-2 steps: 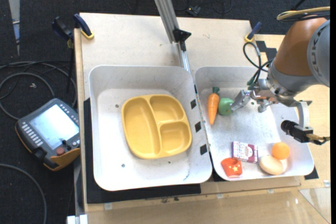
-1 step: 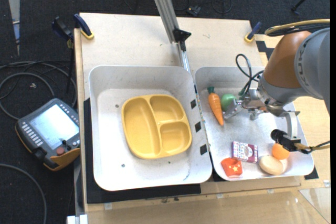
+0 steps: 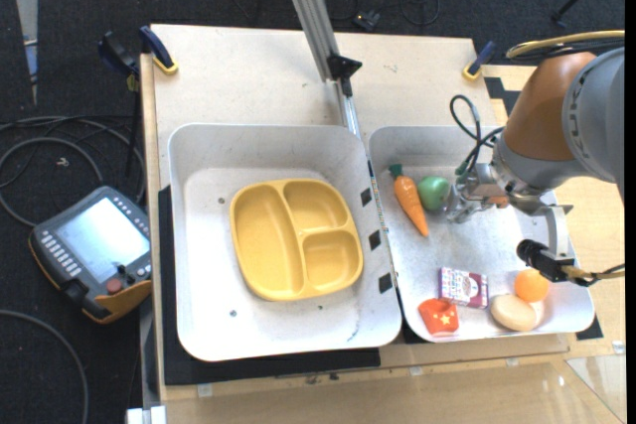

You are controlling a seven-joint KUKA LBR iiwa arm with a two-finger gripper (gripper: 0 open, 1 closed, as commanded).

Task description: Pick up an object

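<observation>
Dark carpet strewn with cables surrounds your bench (image 3: 248, 74), which carries two white bins. Your left bin (image 3: 199, 174) holds a yellow divided plate (image 3: 296, 238). Your right bin (image 3: 497, 233) holds a toy carrot (image 3: 409, 204) just beside a green ball (image 3: 434, 193), and along the near edge a red block (image 3: 438, 316), a small pink carton (image 3: 463, 287), a pale bun-shaped toy (image 3: 515, 313) and an orange ball (image 3: 532, 285). Your gripper (image 3: 462, 204) sits low next to the green ball (whether it is spread or closed you cannot tell from here).
</observation>
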